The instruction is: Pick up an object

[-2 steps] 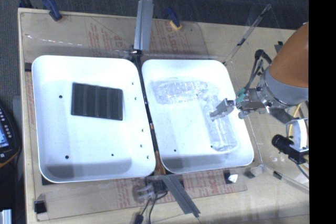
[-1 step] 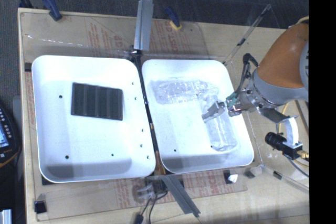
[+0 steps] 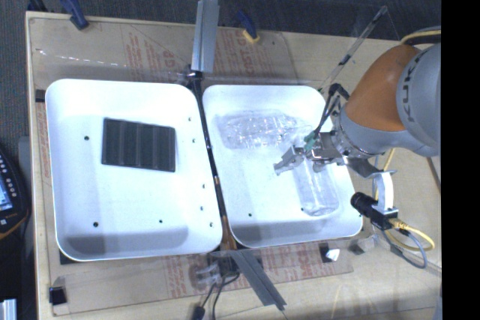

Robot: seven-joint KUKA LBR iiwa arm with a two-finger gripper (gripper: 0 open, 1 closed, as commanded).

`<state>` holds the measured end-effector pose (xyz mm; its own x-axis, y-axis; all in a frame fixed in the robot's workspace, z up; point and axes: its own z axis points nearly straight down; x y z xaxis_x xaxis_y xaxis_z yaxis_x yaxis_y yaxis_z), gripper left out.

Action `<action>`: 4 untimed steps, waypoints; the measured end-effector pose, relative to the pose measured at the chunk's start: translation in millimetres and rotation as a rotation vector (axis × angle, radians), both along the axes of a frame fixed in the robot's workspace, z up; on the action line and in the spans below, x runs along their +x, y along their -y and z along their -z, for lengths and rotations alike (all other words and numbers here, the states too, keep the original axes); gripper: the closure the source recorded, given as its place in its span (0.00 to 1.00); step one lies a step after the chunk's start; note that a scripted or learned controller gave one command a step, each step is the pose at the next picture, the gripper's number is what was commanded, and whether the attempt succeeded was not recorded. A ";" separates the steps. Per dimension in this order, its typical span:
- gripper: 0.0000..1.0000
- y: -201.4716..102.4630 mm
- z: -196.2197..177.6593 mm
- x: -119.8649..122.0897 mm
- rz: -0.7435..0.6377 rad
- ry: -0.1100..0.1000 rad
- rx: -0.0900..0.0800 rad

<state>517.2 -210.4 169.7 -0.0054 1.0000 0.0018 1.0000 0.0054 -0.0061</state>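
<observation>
I am leaning in from three o'clock over the surface point(image 3: 112, 277), which is carrying two shallow white bins side by side. The left bin point(image 3: 67, 161) is sitting toward nine o'clock and is holding one dark ribbed panel point(image 3: 139, 145), lying flat in its upper middle, well apart from me. The right bin point(image 3: 247, 225) is lying under my wrist, and this is where I am working.

Two clear things are lying in the right bin. A crinkled clear plastic bottle point(image 3: 259, 130) is resting on its side toward the bin's twelve o'clock. A smaller clear cup or jar point(image 3: 319, 195) is lying toward four o'clock, close to the right wall, its outline faint against the white floor.

My end effector point(image 3: 296, 157) is hanging low near the middle of the right bin, between the two clear things, just beside the top of the cup and just past the bottle's right end. Whether it is spread or closed I cannot tell; the metal parts are blurring together with the clear plastic.

As for progress, I am judging that the pick is not yet done: both clear things are looking to be resting on the bin floor, nothing is visibly raised. What is left is securing one, most likely the cup, and lifting it clear.
</observation>
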 end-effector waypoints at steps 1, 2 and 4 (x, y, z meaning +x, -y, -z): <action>0.00 -0.3 -25.0 34.7 0.019 0.003 0.000; 0.00 -75.3 77.0 -1.7 -0.022 0.001 0.000; 0.00 -37.0 -42.4 67.7 0.253 0.005 -0.002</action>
<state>584.9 -173.4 212.2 0.2448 0.9696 0.0003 0.9696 -0.2448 -0.0010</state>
